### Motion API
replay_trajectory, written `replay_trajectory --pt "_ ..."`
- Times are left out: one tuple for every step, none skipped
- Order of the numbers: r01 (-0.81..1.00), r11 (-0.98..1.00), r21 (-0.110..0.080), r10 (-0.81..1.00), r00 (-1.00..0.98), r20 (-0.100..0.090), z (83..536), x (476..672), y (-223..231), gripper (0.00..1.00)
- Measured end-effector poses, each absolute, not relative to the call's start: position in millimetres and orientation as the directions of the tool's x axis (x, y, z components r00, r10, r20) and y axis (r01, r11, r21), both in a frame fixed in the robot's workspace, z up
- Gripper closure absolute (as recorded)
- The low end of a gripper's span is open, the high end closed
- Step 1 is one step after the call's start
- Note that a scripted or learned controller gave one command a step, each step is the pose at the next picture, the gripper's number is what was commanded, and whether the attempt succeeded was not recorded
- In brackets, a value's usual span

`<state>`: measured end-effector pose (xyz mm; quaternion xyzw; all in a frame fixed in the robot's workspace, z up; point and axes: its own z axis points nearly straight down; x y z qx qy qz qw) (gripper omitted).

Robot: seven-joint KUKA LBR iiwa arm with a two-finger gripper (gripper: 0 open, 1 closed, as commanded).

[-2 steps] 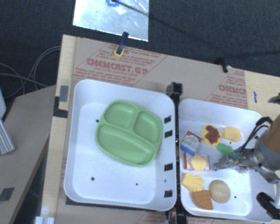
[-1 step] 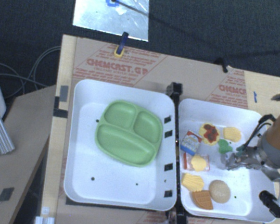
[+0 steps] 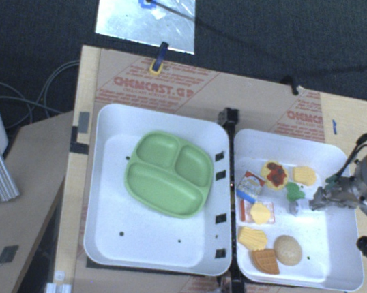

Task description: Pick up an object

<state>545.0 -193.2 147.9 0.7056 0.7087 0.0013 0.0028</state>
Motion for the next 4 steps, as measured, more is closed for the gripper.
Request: replay_trajectory --pt "1.0 0.005 0.005 1.0 -0.005 -0.002 204 536.8 -191 1.0" --pt "1.0 0.006 0.003 1.0 -0.006 -0.001 225 537.8 -191 1.0" --pt "1.0 0.008 0.001 1.0 -0.008 0.001 226 535.6 -128 1.0" --pt "1.0 0.009 0.002 1.0 -0.009 0.001 236 537.0 -77 1.0"
